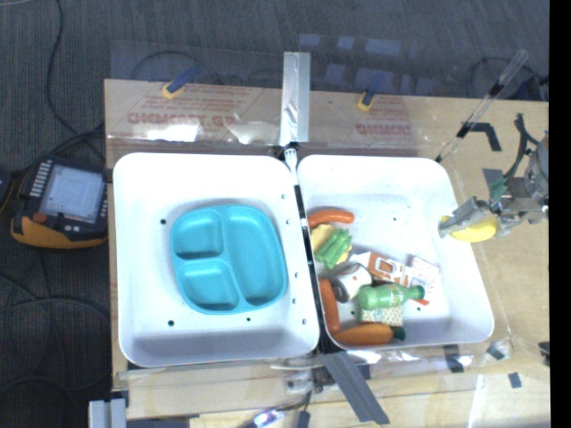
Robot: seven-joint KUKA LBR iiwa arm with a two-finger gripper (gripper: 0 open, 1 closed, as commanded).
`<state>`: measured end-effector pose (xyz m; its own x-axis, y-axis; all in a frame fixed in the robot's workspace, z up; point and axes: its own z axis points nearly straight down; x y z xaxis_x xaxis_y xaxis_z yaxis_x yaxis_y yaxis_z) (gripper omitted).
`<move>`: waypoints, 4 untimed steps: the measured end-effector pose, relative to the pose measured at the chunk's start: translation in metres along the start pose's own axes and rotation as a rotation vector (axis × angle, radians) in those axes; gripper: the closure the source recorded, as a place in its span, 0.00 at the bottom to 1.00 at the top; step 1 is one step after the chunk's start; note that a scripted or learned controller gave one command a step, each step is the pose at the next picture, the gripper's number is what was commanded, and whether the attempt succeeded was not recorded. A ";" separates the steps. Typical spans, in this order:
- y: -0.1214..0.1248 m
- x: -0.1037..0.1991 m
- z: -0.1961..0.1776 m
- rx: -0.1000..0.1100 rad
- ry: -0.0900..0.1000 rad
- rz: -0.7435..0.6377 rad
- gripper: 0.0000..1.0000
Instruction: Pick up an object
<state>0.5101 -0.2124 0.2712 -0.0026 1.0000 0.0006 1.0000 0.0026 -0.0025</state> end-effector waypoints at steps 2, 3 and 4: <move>0.102 -0.011 -0.017 -0.001 -0.002 0.120 0.00; 0.158 0.027 0.084 0.002 -0.004 0.090 0.00; 0.135 0.053 0.017 -0.001 -0.003 0.272 0.00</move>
<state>0.6453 -0.1588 0.2540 0.2657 0.9640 -0.0026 0.9640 -0.2657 -0.0014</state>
